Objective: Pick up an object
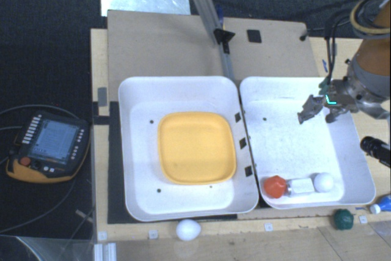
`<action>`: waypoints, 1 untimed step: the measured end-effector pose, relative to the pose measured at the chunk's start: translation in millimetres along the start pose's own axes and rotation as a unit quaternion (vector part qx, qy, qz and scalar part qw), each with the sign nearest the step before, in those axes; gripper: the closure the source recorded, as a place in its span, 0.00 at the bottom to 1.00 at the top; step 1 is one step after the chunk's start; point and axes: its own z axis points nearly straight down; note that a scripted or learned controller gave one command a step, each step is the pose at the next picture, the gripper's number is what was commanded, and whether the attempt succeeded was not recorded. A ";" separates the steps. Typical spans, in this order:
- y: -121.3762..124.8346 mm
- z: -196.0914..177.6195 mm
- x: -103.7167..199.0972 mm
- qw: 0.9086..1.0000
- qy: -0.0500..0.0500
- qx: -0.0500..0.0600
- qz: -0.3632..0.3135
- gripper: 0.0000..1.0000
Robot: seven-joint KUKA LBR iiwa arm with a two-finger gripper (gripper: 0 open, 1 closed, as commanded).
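We saw the arm (pixel 371 64) coming in from the right side, with its orange band above the wrist. Its claw (pixel 319 111) hung over the upper right part of the right bin (pixel 287 91), near the far rim. The two dark fingers (pixel 308 110) were spread apart and there was nothing between them, so the claw was open and it held no object.

The things to pick up lay along the near wall of the right bin, well apart from the claw. There was an orange-red ball (pixel 275 187) on the left, a white ball (pixel 324 181) on the right, and a small white block (pixel 301 186) between them, touching or almost touching both. We could not tell if they were really in contact.

The left bin (pixel 137 101) held a yellow square plate (pixel 197 147), which lay flat in the middle of it.

Outside the bins, on the tabletop (pixel 275 52), a white egg-shaped object (pixel 188 230) rested just in front of the left bin, and a dark green ball (pixel 343 219) rested in front of the right bin's near right corner. A hand-held control pendant (pixel 47 150) with a screen lay on the dark floor at the left.
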 end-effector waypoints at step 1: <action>0.0 0.0 0.0 1.000 0.000 0.000 0.000 0.00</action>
